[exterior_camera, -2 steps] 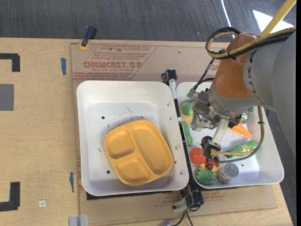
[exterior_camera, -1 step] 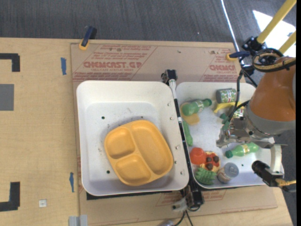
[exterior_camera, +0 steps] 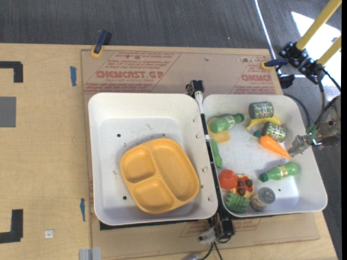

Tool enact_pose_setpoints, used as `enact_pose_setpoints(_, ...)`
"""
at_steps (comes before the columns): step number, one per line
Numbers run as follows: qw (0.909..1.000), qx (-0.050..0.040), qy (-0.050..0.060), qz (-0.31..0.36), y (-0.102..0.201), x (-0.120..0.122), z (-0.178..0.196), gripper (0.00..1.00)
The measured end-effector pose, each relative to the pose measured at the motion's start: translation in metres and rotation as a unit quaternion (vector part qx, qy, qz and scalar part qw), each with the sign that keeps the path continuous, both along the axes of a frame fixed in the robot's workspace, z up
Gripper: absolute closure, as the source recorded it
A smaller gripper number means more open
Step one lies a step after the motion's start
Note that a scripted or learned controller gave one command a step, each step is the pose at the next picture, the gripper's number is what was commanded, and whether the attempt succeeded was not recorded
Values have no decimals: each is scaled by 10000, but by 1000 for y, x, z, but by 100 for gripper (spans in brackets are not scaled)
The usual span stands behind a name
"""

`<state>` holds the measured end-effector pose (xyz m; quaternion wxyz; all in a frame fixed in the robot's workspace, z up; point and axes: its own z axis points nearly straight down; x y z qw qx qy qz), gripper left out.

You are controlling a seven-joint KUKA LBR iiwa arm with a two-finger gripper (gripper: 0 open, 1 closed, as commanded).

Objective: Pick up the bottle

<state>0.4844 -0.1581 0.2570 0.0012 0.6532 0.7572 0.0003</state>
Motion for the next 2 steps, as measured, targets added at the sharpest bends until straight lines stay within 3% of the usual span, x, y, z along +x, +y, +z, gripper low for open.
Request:
enact_pose_setpoints(1,10000,0,-1,3,0,0,0,0)
enact_pose_setpoints(2,9932,12,23,-1164,42,31,-98,0)
